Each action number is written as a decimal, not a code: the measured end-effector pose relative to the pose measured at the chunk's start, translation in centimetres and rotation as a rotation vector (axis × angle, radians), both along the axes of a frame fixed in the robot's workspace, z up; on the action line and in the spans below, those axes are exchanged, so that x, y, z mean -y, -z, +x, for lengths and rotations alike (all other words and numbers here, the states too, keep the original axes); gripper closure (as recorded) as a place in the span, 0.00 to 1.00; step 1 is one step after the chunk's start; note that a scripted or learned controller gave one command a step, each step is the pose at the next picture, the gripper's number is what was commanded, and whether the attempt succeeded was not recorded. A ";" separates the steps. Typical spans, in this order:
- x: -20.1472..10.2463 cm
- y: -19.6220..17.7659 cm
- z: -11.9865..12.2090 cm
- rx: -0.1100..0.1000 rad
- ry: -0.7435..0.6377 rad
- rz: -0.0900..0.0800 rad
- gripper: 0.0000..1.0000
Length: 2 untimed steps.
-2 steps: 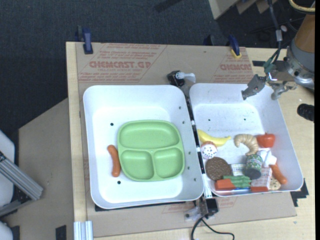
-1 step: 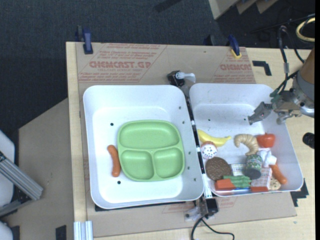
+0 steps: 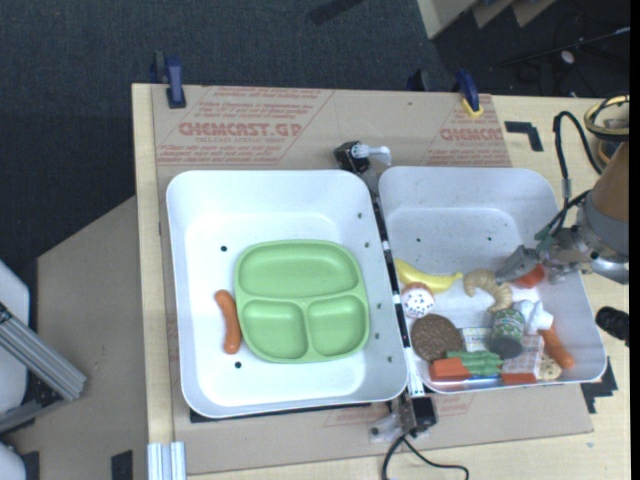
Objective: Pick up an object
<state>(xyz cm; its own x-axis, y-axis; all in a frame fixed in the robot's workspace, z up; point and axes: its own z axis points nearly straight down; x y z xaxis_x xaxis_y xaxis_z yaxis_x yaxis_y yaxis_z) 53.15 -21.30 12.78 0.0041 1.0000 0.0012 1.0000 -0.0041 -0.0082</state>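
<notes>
The grey two-finger gripper (image 3: 527, 265) hovers at three o'clock over the right shallow white plastic bin (image 3: 450, 203), whose lower half is heaped with small toy foods (image 3: 485, 343); whether it grips anything, I cannot tell. In that clutter it could nudge pieces or catch two. The bins rest on a brown board-covered bench (image 3: 250, 128) above dark carpet (image 3: 90, 38).

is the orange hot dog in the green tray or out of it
Out of it. The hot dog lies on the left bin's white floor, beside the green tray's left edge, not in any compartment.
</notes>
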 end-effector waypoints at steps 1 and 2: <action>-0.7 4.6 0.3 0.001 -0.004 0.003 0.00; -0.7 4.0 13.9 0.009 -0.009 -0.001 0.00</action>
<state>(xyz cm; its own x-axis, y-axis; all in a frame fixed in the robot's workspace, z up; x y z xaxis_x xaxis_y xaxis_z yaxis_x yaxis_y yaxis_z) 67.09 -20.65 8.76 -0.0048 1.0000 0.0001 1.0000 0.0048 0.0003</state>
